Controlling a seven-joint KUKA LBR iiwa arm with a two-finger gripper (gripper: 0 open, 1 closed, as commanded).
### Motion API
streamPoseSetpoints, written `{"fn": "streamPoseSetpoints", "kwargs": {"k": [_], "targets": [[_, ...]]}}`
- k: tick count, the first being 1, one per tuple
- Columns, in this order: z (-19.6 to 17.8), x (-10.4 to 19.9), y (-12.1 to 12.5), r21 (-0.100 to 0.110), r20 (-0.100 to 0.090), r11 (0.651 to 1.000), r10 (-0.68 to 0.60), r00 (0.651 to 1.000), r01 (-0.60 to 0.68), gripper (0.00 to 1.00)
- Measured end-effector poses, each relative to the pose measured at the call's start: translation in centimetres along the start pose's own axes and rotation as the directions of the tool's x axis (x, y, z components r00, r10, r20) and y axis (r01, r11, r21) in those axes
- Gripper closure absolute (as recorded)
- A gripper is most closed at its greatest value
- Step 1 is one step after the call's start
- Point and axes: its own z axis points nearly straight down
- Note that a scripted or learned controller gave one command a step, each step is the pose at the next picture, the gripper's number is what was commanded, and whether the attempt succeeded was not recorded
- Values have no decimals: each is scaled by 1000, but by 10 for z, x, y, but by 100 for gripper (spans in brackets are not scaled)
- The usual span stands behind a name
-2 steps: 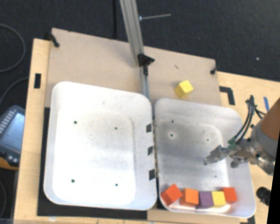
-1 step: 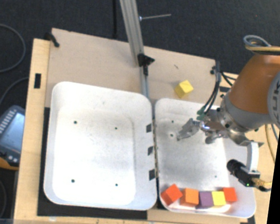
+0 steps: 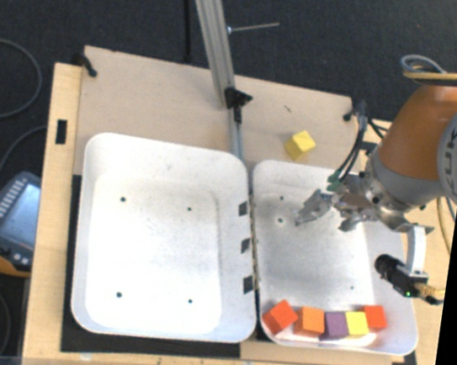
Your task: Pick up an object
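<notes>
The gripper [image 3: 332, 212] is seen with fingers spread and nothing between them, above the far part of the right bin [image 3: 309, 266]. A row of blocks [image 3: 325, 321] lies along that bin's near wall, well apart from the gripper.

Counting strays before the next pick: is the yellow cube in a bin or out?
Out. The yellow cube sits on the board behind the right bin, beyond its rim.
</notes>
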Motion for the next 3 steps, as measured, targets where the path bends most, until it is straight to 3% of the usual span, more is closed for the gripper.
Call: {"fn": "streamPoseSetpoints", "kwargs": {"k": [1, 2, 3], "targets": [[42, 34, -68, 8, -4, 1000, 0, 1000, 0, 0], [40, 139, -83, 2, -6, 1000, -12, 1000, 12, 0], [40, 154, -83, 1, -3, 1000, -7, 1000, 7, 0]]}}
